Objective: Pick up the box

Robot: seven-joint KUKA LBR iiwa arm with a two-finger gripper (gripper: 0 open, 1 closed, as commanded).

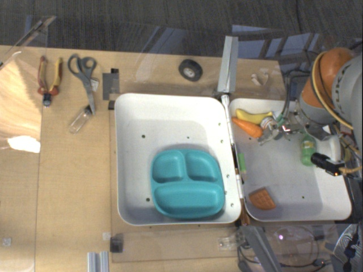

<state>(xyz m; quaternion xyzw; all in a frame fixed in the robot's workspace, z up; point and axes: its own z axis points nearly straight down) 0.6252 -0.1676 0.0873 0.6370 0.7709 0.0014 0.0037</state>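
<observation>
Two bins on desk: tool [271, 128] sits at right bin's [295, 208] 10 o'clock by carrot [248, 127]; jaw state unclear, so reopen wide and centre over box before descending.

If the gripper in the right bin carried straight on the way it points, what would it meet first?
The gripper points toward the view's left, at the orange carrot-shaped toy with the yellow banana-shaped toy just behind. It would probably meet the orange one first, though depth is unclear from above.

No text reads here — no labels (or numbers) anywhere.
</observation>
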